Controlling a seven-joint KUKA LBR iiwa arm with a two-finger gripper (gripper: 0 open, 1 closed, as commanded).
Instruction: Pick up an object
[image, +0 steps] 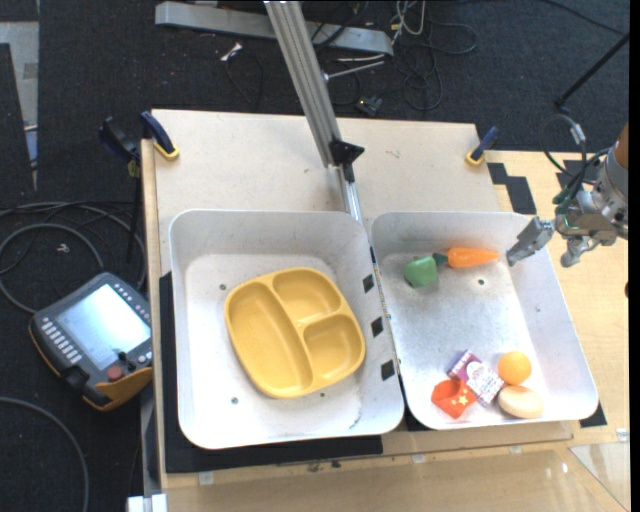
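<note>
Camera view looks down on the pincer (553, 243) at the right edge of the frame, hanging over the upper right rim of the right bin (560, 330). Its two fingers stand spread apart, one slanting left toward the bin's inside and one further right, with nothing between them. The grey arm (600, 205) behind it enters from the right.

Nearest to it, just to the left and a little lower in the frame, lies a toy carrot (470, 257) inside the right bin near its upper wall. The carrot's long axis runs almost level across the frame, orange tip pointing right toward the pincer, green top at its left end. Touching or just beside that end sits a green toy vegetable (422, 271).

Well apart, in the bin's lower right corner, is a cluster: an orange ball (514, 367), a pale oval piece (521, 402), a small printed packet (477, 377) and a red piece (452, 398).

Across the divide, the left bin (200, 300) holds a yellow divided plate (294, 329). Both bins rest on the counter (250, 160).

By my judgement the carrot is the likeliest target: a short move leftward and down, with the fingers closing across its narrow width.
</note>
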